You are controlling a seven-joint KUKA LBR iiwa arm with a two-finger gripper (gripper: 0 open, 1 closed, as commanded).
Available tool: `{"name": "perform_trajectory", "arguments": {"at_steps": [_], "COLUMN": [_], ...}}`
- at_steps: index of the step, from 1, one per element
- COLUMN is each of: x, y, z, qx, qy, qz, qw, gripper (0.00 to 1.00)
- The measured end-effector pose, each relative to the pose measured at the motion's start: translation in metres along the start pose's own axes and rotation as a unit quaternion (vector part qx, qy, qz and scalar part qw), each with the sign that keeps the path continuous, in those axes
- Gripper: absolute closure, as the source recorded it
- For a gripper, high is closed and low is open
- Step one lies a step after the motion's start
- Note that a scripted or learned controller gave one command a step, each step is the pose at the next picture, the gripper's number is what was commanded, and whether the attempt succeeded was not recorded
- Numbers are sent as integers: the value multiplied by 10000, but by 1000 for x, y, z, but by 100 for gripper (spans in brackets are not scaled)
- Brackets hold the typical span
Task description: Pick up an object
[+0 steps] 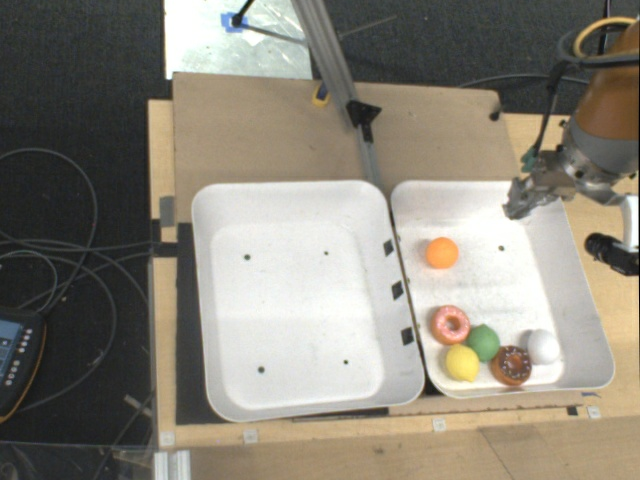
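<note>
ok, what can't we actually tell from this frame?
- Tool: too small and blurred in the camera view to read its state.
- Arm: cut off by the right edge.
- White ball: outline fades into the right bin.
- Green ball: partly overlapped by its neighbours.

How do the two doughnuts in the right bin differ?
The pink doughnut has pink icing; the brown doughnut has dark chocolate icing. The pink one sits nearer the bin divider, the brown one by the white ball. Both are ring-shaped, lying flat in the right bin.
</note>
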State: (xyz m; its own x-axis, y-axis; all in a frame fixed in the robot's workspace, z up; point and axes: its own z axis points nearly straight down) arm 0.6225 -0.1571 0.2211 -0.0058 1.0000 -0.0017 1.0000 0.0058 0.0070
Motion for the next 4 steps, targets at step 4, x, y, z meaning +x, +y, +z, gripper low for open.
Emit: {"name": "perform_trajectory", "arguments": {"at_steps": [4], "x": [166], "y": [32], "z": [-39], "qx": [18], "qy": [20], "qz": [-30], "qw": [10000], "gripper": [100]}}
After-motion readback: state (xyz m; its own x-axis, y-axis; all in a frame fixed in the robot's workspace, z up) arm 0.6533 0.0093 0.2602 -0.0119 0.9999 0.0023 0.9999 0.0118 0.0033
